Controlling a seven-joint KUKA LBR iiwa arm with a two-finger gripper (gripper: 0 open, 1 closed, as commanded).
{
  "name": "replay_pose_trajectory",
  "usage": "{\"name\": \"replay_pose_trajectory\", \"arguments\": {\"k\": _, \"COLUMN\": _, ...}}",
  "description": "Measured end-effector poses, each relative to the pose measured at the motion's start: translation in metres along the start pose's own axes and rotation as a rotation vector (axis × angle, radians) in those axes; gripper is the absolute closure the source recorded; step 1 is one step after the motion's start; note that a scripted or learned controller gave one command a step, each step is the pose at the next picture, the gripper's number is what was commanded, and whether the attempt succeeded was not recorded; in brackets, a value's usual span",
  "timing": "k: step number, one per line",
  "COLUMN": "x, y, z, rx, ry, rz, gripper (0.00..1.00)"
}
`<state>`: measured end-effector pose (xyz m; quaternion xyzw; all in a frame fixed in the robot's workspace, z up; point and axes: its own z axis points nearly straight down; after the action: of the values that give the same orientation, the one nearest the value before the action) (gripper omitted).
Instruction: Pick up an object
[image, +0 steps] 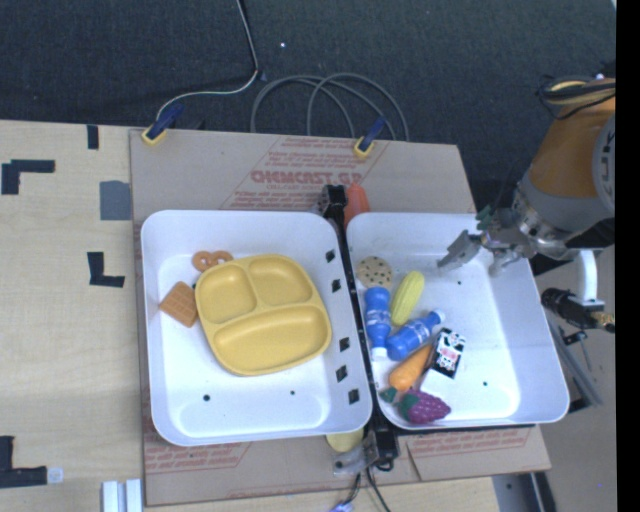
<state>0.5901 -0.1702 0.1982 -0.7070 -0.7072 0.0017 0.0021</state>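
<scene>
Several small toys lie crowded along the left wall of the right-hand white bin (520, 385). Nearest the camera is a purple plastic grape bunch (427, 406), then an orange plastic carrot (411, 368) beside a small black-and-white carton (449, 353), then a blue plastic bottle (412, 335), a second blue bottle (376, 312), a yellow corn cob (407, 296) and, farthest, a speckled round cookie (374, 269). The two-finger gripper (478, 251) hangs over the far right part of that bin, its fingers spread wide with nothing between them. The corn cob looks the closest pick: it lies to the gripper's left and nearer the camera, its long axis running roughly near-to-far with a slight tilt. How high the fingertips stand above the bin floor is hard to judge. Across the divider, the left-hand bin (165, 400) bears a yellow divided plastic plate (264, 312).
</scene>
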Motion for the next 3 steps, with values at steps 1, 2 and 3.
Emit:
{"name": "replay_pose_trajectory", "arguments": {"k": 1, "x": 0.073, "y": 0.020, "z": 0.035, "rx": 0.003, "ry": 0.003, "rz": -0.007, "gripper": 0.00}}
{"name": "replay_pose_trajectory", "arguments": {"k": 2, "x": 0.068, "y": 0.010, "z": 0.088, "rx": -0.004, "ry": 0.000, "rz": 0.000, "gripper": 0.00}}
{"name": "replay_pose_trajectory", "arguments": {"k": 3, "x": 0.073, "y": 0.004, "z": 0.115, "rx": -0.004, "ry": -0.004, "rz": 0.001, "gripper": 0.00}}
